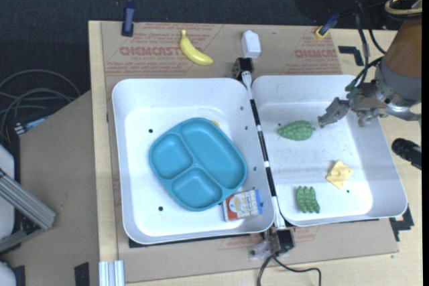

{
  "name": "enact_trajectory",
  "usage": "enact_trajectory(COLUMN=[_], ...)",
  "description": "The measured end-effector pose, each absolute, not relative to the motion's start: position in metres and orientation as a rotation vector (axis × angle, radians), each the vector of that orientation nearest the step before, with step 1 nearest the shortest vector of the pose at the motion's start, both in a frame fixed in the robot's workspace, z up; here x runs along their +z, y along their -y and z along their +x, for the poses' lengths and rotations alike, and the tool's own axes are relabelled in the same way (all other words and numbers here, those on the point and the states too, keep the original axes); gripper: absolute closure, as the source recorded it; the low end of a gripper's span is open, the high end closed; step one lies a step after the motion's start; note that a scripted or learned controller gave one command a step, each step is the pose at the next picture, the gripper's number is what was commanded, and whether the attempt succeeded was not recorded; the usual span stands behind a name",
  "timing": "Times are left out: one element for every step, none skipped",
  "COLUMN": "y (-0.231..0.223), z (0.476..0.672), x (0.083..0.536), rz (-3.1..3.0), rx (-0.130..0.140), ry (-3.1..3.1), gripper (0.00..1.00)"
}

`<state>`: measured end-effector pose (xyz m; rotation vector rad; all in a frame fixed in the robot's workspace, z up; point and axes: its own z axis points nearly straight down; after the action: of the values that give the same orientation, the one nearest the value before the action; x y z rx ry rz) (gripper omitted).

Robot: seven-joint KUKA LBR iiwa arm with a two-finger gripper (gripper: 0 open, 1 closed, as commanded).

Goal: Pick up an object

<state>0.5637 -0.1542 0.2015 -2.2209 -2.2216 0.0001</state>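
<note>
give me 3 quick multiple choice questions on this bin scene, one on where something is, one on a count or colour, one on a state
1. Where does the yellow toy banana lie?
A. in the left bin
B. on the brown board behind the bins
C. in the right bin

2. How many compartments has the blue plastic divided plate?
A. two
B. three
C. five

3. What is the state of the small green leafy toy in the right white bin?
A. lying loose on the bin floor, left of the claw
B. lifted in the claw
C. resting on the blue plate

Answers: 1 B, it lies outside both bins on the board. 2 B, three hollows show. 3 A, it lies on the floor apart from the claw.
</note>
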Motion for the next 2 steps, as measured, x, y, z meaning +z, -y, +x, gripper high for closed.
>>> enact_trajectory(y=[0.099, 0.104], z=[0.557, 0.597], x=[0.144, 0.084], rz=[-2.217, -2.221], rx=[0.002, 0.001], ry=[2.22, 2.222], gripper=[0.0, 0.0])
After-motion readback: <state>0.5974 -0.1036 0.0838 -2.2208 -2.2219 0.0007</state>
